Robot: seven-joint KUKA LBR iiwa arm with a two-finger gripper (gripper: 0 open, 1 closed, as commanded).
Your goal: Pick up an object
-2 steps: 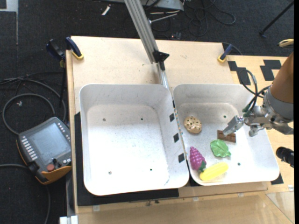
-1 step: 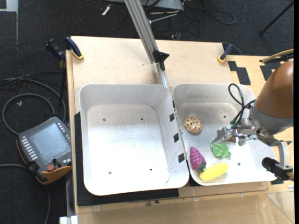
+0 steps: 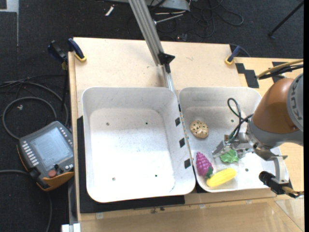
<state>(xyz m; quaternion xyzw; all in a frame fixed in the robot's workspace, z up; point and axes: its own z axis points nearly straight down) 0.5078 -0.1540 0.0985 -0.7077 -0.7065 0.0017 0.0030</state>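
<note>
Gripper [image 3: 231, 149] sits low in the right bin [image 3: 212, 98], directly over a green object [image 3: 230, 155]; whether its fingers are spread or closed cannot be told, and nothing shows the green object held. The green object lies on the bin floor right of centre, crumpled, with no clear long axis. Just below it and to the left lies a yellow corn cob [image 3: 221, 177], long axis running lower left to upper right, its upper end pointing toward the arm [image 3: 277, 115]. A purple grape bunch [image 3: 203, 164] lies close beside the corn's lower end, near the wall between the bins, long axis roughly upright in the view and narrow end pointing down. A tan round piece [image 3: 199, 128] rests apart, further up the bin. The left bin [image 3: 96, 98] adjoins on the other side. A black cable [image 3: 235, 109] loops above the gripper.
</note>
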